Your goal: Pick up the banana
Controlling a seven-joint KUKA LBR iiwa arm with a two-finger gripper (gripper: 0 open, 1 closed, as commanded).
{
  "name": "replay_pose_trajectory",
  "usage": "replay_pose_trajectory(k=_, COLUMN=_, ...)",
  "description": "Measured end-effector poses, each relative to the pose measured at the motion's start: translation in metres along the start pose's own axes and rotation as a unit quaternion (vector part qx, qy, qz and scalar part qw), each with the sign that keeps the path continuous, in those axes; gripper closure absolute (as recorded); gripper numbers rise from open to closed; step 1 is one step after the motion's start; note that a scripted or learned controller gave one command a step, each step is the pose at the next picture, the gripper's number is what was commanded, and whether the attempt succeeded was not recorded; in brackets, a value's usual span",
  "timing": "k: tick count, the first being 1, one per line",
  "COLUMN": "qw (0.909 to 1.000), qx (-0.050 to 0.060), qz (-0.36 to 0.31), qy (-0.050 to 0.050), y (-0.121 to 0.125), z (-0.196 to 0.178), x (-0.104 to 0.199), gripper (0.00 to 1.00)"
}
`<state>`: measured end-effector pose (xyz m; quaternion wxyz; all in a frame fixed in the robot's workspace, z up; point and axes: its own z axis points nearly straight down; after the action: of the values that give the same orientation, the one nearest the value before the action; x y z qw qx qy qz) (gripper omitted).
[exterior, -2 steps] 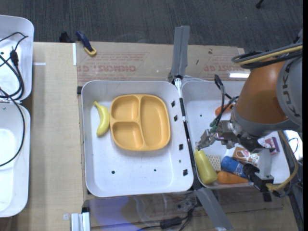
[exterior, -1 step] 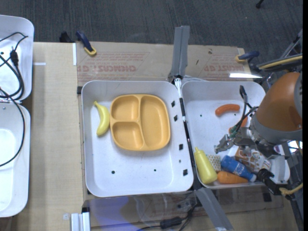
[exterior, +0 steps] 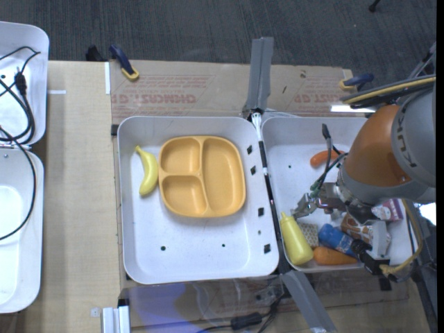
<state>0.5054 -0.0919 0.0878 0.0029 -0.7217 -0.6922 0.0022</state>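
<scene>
Tool: the two-finger metal tool [exterior: 307, 205] is seen low over the right-hand shallow white bin [exterior: 291, 139], beneath the grey arm with its orange band [exterior: 374, 155]; whether it is apart or together cannot be told.
Held: nothing is seen between its tips.
Banana: the small curved yellow banana [exterior: 146, 171] lies well to the tool's left, in the left-hand shallow white bin [exterior: 187, 255], flat on the floor and just beside the left edge of the yellow three-compartment plastic plate [exterior: 202, 175].
Why it lies so: the curve follows the plate's rim, so the plate side is judged tight for a fingertip.
Clutter by the tool: a yellow squeeze bottle [exterior: 295, 238] lies just below it, an orange carrot-like piece [exterior: 323, 158] above it, a blue bottle [exterior: 338, 238] to its lower right.
Progress: the pick is judged not yet begun.
Next need: a crossing over the divider between bins is judged necessary.
</scene>
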Motion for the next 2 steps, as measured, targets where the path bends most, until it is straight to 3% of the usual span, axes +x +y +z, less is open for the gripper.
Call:
replay_pose_trajectory(k=1, qw=0.9940, qx=0.000, qz=0.109, qy=-0.001, y=-0.009, z=-0.100, x=0.060, gripper=0.00)
replay_pose_trajectory(k=2, qw=0.9974, qx=0.001, qz=0.071, qy=-0.001, y=-0.032, z=-0.100, x=0.093, gripper=0.00)
